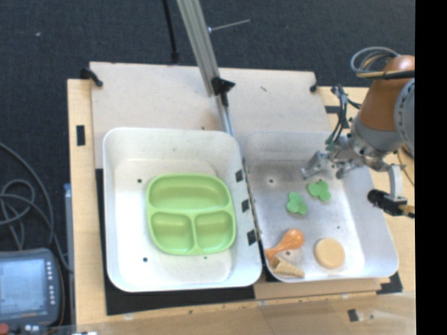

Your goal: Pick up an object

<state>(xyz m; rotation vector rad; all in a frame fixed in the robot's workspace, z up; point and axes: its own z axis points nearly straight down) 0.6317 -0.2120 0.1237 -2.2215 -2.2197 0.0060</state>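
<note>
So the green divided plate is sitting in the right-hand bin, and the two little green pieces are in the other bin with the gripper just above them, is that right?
Not quite. The camera view shows the green divided plate in the left bin, not the right one. The rest stands: the two small green pieces lie in the other bin, the right bin, with the gripper just above them.
</note>
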